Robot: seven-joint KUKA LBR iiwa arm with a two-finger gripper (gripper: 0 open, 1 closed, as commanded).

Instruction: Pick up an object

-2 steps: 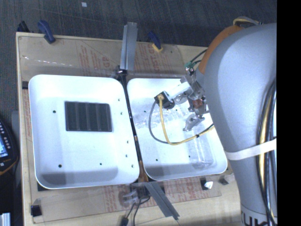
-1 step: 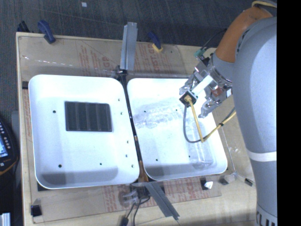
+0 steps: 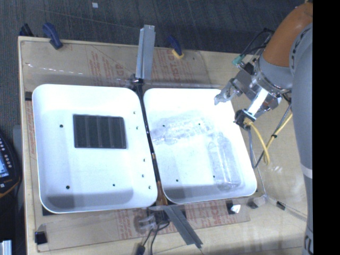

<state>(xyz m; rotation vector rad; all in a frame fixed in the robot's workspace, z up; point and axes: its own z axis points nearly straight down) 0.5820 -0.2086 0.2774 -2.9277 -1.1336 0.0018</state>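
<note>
No text, label or number is legible.

One camera sits fixed above the bench (image 3: 64,224), looking down at a slant on both bins (image 3: 42,142), from moderately far off.

The wooden bench (image 3: 212,70) bears 2 white bins (image 3: 48,142) side by side, apparently touching.
</note>
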